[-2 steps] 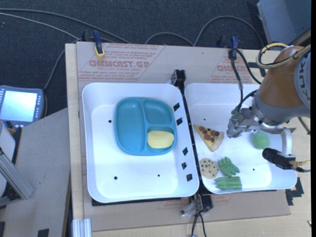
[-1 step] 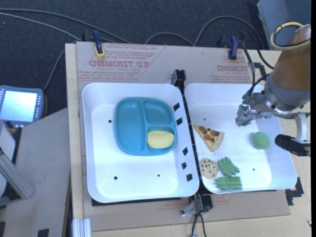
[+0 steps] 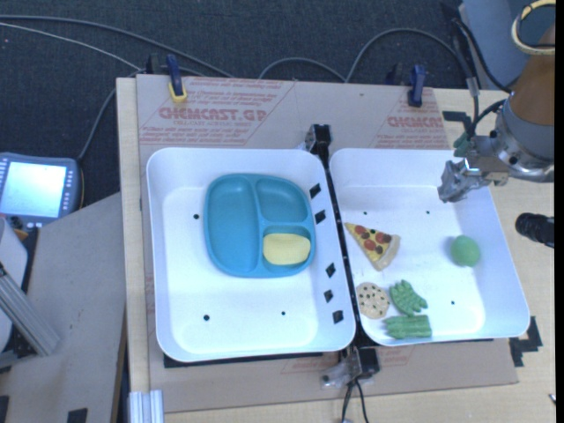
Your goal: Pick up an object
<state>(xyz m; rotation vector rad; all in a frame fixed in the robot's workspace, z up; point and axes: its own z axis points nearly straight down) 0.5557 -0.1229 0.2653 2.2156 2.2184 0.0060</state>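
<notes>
The approach step is judged to be in hand: nothing is being held yet. The gripper is being kept above the far right part of the right bin, and no object is being seen between its fingers. Whether they are apart or together cannot be told, because they are showing only as a small grey cluster.

Several objects are lying in the right bin. A green ball is sitting nearest the gripper, toward the right wall. A pizza slice is lying near the divider between the bins, and a cookie is placed below it. Two green vegetable pieces are resting just beside the cookie, at the front edge.

The ball is probably being targeted, though this is only a judgement. It is looking round, smooth and a little soft, so rolling away is being risked if it is touched off centre. For the next move, the gripper would have to be brought over the ball, lowered straight and closed around its middle.

In the left bin, a blue divided plate is carrying a yellow piece.
</notes>
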